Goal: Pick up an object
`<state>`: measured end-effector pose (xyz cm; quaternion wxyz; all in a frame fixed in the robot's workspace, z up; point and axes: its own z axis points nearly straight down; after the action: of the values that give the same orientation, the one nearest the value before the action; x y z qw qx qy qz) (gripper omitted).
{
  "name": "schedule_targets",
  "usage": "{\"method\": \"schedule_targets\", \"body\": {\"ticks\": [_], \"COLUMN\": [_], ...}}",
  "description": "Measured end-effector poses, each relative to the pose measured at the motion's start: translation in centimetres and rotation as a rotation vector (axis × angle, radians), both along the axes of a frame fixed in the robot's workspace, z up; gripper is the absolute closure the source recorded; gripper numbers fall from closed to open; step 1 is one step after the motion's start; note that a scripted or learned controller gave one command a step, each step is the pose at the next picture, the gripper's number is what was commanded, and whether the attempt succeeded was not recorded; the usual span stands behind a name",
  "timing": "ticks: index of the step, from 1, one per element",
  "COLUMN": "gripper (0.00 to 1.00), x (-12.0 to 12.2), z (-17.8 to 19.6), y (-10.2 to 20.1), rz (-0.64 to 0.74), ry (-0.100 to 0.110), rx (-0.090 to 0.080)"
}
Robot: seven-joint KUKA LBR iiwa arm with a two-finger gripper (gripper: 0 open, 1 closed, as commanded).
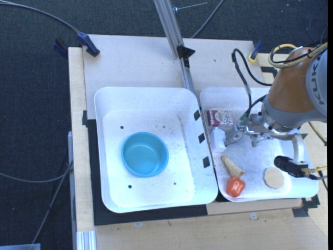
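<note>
Red pepper (235, 186) lies beside a cone (232, 166) in the right bin (291, 191); whether the jaws hold anything is unclear.

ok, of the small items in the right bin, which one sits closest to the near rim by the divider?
The red pepper-like piece, at the right bin's near-left corner. The cone lies just above it, the round tan biscuit further right, the maroon carton at the far end.

On the worktop (135, 61) 2 bins sit side by side. The left bin (151, 100) holds 1 bowl (145, 154) near its middle. In the right bin (218, 95), a small carton (219, 118) lies at the back left, a cone (232, 166) nearer the front, what may be a pepper (235, 187) just before it, and a round biscuit (274, 178) to their right.
</note>
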<state>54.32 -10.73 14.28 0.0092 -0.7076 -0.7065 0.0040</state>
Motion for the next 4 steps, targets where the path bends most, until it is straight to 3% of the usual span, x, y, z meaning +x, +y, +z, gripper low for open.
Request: {"method": "schedule_targets", "body": {"ticks": [1,2,3,4], "gripper": [0.00,1.00,1.00,1.00], "x": [0.4,0.8,0.3,0.5], "z": [-4.1,-2.2,3.7,7.7], "y": [0.3,0.3,-0.5,-0.5], "rz": [0.002,0.001,0.001,0.002], "ry": [-0.012,-0.025,-0.024,-0.026], "rx": [0.007,0.006,-0.007,-0.007]}}
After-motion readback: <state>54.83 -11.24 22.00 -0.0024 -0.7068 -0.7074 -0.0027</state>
